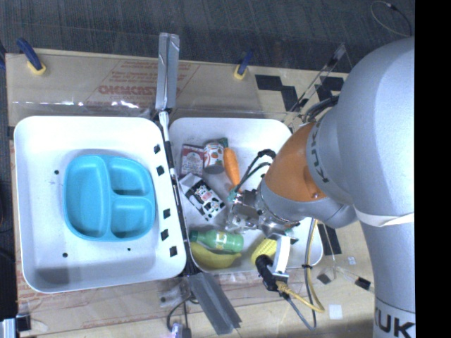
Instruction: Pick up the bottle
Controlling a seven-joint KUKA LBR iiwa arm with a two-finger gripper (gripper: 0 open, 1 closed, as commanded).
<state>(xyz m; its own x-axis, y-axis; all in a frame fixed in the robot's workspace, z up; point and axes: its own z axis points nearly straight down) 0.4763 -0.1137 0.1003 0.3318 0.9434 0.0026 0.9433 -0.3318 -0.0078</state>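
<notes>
From my station I inspect the bench left to right. The left bin [32,189] holds a blue divided tray [109,196], lying flat in its middle and well apart from the work.

The right bin [232,127] carries the clutter. Near its top left lie a small packet [192,160] and a can [213,155], just beside each other, with a carrot [232,167] to the right of the can. Below the packet sits a black-and-white carton [204,197]. At the bin's lower edge the bottle [220,241], green with a pale label, lies on its side, resting on or against a banana [211,258]. An ear of corn [264,248] lies just to the bottle's right.

The gripper [243,217] hangs over the middle of this bin, above and slightly right of the bottle, near it but not on it. The wrist and cables hide how it is set, so I cannot tell its state.

Finding: the bottle rests in the bin and nothing is seen gripping it, so I judge the pick not yet made. Remaining, in my judgement: bring the gripper down over the bottle's body, close on it clear of the banana and corn, and lift.
</notes>
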